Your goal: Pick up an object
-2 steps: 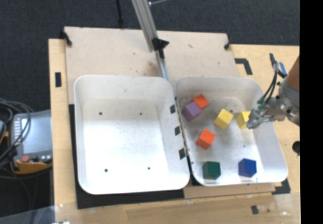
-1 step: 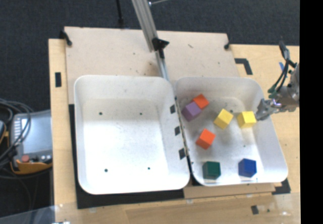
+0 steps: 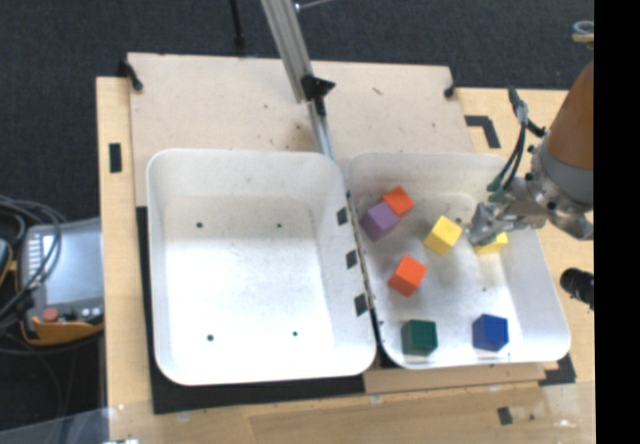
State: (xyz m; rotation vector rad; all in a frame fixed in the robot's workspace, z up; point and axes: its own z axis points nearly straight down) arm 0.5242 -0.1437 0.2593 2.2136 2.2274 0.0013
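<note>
Small yellow block (image 3: pixel 492 243) (partly hidden) beneath the hand (image 3: pixel 484 229), grip state indiscernible.

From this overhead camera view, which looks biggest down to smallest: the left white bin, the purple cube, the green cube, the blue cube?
1. Left white bin, by far the largest.
2. Purple cube, green cube and blue cube: these look alike in size, so I will not rank them.
</note>
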